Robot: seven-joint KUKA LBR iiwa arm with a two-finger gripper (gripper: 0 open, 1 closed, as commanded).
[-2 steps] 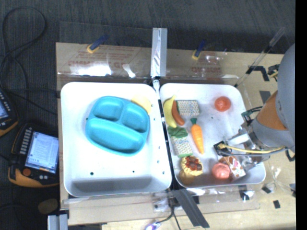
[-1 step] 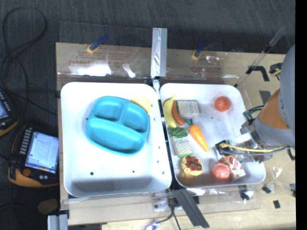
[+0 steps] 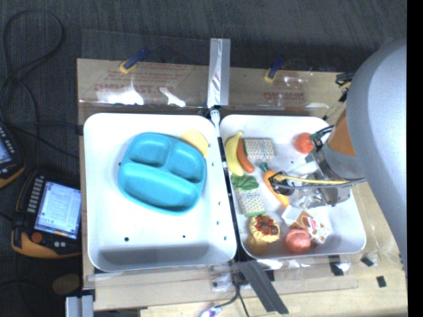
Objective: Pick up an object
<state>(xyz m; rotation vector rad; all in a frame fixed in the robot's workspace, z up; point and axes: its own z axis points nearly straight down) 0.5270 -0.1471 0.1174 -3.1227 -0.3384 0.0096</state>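
Note:
My gripper [image 3: 301,195] hangs low over the middle of the right bin [image 3: 344,240], reaching in from the right. Just to its left lies an orange carrot [image 3: 271,185]. Below it sit a small printed carton [image 3: 314,226] and a red apple [image 3: 298,241]. A tart with red topping [image 3: 263,230] is at the bin's front left. Nothing shows as held.
The right bin also holds a banana [image 3: 231,153], an orange sausage [image 3: 245,158], two patterned blocks [image 3: 259,148] [image 3: 252,202], a green leafy piece [image 3: 246,183] and a red tomato [image 3: 303,142]. The left bin [image 3: 106,240] holds a blue divided plate [image 3: 162,170] and a yellow piece [image 3: 196,140].

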